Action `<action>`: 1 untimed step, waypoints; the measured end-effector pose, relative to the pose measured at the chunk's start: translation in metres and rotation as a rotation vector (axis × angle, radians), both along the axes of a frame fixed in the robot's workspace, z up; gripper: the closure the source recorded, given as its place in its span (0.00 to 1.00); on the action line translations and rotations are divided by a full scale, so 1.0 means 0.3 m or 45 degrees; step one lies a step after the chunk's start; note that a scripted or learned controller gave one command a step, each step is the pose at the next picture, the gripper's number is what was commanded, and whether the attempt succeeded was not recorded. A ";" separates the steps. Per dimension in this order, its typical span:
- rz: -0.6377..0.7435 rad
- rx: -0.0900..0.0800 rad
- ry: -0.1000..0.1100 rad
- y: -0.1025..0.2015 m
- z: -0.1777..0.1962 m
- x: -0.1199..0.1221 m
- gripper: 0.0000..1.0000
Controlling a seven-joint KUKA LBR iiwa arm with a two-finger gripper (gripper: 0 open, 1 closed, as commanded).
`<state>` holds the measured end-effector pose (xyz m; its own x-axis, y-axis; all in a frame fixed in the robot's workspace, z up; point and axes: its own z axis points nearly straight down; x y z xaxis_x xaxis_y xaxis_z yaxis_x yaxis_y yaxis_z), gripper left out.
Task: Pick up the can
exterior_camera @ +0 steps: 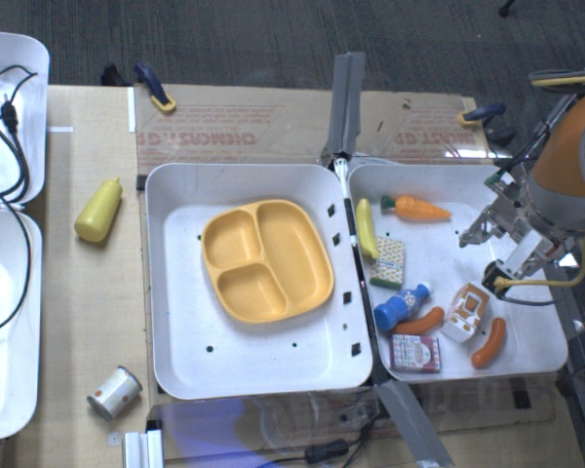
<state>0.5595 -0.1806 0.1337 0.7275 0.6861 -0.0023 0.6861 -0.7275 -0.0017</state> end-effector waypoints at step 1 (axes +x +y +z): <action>0.004 0.000 0.006 0.000 0.026 -0.002 1.00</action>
<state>0.5590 -0.1806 0.1415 0.7254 0.6883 -0.0057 0.6883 -0.7254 -0.0045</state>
